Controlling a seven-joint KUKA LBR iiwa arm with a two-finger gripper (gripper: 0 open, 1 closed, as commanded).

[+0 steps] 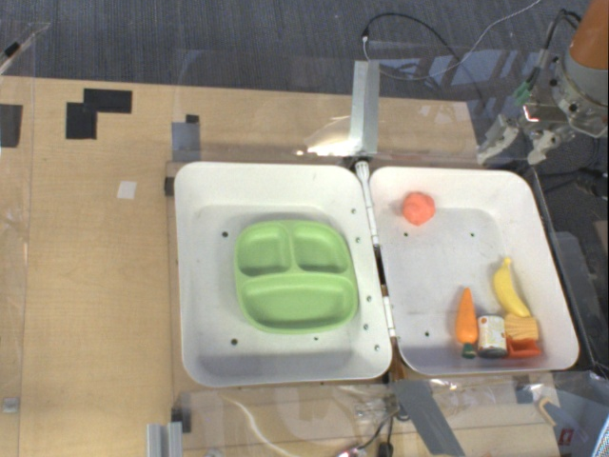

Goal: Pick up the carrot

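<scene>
We see the carrot [465, 318] lying in the right bin [447, 255], near its front edge, its orange body running lengthwise toward the back and its green end at the front. Just beside it on the right stands a small can [491, 337], nearly touching the carrot's lower end. An orange block [522, 337] sits beyond the can, and a banana [510, 288] lies just behind those two, close to the carrot's right side. A pink-red ball [419, 208] rests well apart, toward the back of the same bin. The left bin [205, 255] holds a green divided plate [296, 274]. The gripper [521, 139] hovers behind the right bin's far right corner, well apart from the carrot; we cannot tell how it is set.
</scene>
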